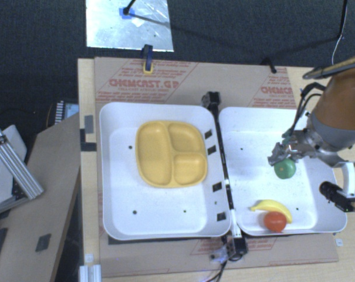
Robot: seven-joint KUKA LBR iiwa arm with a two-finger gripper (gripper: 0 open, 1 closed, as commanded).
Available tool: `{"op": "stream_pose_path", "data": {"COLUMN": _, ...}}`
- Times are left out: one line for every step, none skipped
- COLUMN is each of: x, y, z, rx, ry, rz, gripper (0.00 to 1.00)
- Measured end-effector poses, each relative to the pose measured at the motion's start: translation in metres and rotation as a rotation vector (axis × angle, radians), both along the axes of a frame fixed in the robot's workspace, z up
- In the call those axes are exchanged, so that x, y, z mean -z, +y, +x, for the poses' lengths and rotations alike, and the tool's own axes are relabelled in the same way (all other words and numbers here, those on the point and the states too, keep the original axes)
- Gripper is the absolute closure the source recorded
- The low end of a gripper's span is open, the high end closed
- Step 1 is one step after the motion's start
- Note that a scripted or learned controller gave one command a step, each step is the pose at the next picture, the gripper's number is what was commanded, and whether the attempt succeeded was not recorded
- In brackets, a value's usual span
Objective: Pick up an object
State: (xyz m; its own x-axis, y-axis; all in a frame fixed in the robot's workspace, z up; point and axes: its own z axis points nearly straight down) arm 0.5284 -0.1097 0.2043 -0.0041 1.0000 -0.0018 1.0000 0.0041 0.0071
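Item: green ball (285, 169), small, round, plain matte green, apple-like in form; no long axis, so no preferred angle of approach. Location: right bin (247, 128), toward its right half, resting on the white floor about midway between the far and near walls. Tool: gripper (281, 154) of the grey arm with orange band (341, 101), entering from the right side of the camera view. Key relation: the gripper sits directly over the far-left edge of the ball, its dark tip overlapping or touching the top of the fruit as seen from above; the ball lies just nearer the camera and slightly right of the tip. Whether there is a height gap between them cannot be read from this slant. Tool state: cannot be told; the tip is small and dark and the view does not resolve it, nor does it show the ball enclosed. Judgement: the next move likely calls for a short correction toward the ball's centre and a straight descent; a round object may roll if struck off-centre. Other contents, right bin: yellow banana (271, 207), curved, lying roughly left to right near the front wall; red tomato-like fruit (275, 221) touching its near side. Both well apart from the ball. Left bin (118, 204): yellow divided plate (170, 153), three compartments, lying centrally.
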Motion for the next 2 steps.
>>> {"op": "stream_pose_path", "data": {"x": -0.059, "y": 0.009, "z": 0.002, "rx": -0.001, "ry": 0.000, "rz": 0.000, "gripper": 1.00}}
{"op": "stream_pose_path", "data": {"x": -0.057, "y": 0.060, "z": 0.036, "rx": -0.006, "ry": 0.003, "rz": 0.003, "gripper": 1.00}}
